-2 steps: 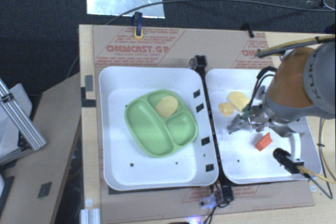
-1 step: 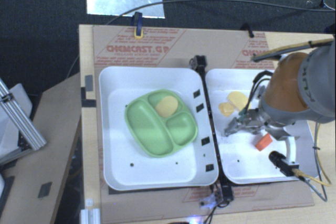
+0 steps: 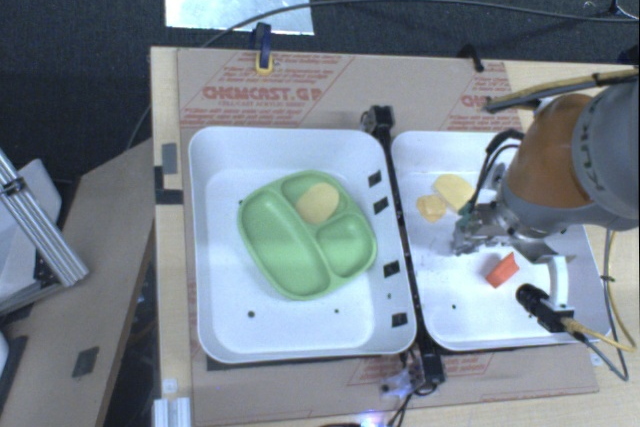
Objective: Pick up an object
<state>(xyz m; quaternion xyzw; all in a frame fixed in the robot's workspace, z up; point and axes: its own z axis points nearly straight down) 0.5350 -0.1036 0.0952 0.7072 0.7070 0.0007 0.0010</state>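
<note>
In the right bin [image 3: 450, 320], two pale yellow pieces [image 3: 447, 192] lie near the back left, one larger and one smaller. A small orange-red block [image 3: 501, 269] lies near the bin's middle right. My gripper [image 3: 470, 237] hangs low over the right bin, between the yellow pieces and the orange block, just left of the block. The arm's grey and orange wrist [image 3: 560, 165] covers the bin's right side. In the left bin [image 3: 220, 315] sits a green divided plate [image 3: 300, 240] with a yellow piece [image 3: 318, 203] in its upper compartment.
A black divider with clips [image 3: 392, 215] runs between the two bins. Cables and a black connector [image 3: 540, 307] trail over the right bin's front right corner. Cardboard [image 3: 300, 85] lies under the bins.
</note>
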